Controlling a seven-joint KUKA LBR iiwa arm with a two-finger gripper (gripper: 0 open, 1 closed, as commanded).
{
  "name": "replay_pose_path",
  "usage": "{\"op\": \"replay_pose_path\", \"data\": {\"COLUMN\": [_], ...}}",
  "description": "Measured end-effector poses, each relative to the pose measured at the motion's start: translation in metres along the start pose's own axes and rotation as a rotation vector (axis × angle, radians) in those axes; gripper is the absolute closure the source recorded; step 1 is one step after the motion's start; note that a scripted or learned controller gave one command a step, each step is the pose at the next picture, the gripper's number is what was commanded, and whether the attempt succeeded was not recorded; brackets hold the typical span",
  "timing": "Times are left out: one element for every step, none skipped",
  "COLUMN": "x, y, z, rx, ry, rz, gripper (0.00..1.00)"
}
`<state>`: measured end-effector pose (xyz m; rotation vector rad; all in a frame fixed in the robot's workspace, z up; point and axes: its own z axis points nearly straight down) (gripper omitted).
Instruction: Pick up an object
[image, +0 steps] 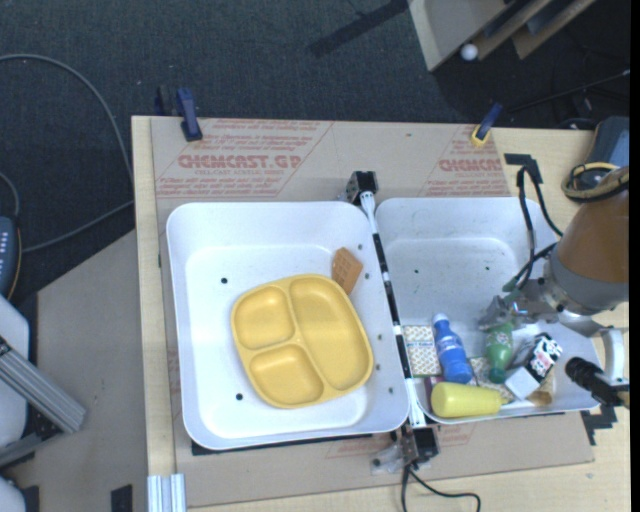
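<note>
- Yellow bottle (465, 400) lies at the right bin's (440, 225) front edge; blue bottle (451, 350) just behind it
- gripper (507, 322) sits over the green object (498, 352); grip state unclear
- yellow tray (300, 340) fills the left bin (200, 300)

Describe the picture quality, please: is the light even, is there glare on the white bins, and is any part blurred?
Camera view: the light is soft and even; the yellow divided plate throws only a faint shadow. The left bin is bright white with weak detail, but has no hard glare spot. The arm at the right looks soft, and the small objects beside the blue bottle are too blurred to identify.
</note>
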<state>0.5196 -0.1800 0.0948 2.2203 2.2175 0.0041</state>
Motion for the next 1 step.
{"op": "replay_pose_path", "data": {"x": [0.0901], "y": [0.0068], "z": [-0.0903], "rx": [0.003], "ry": [0.001], "rz": [-0.004], "gripper": [1.00]}}
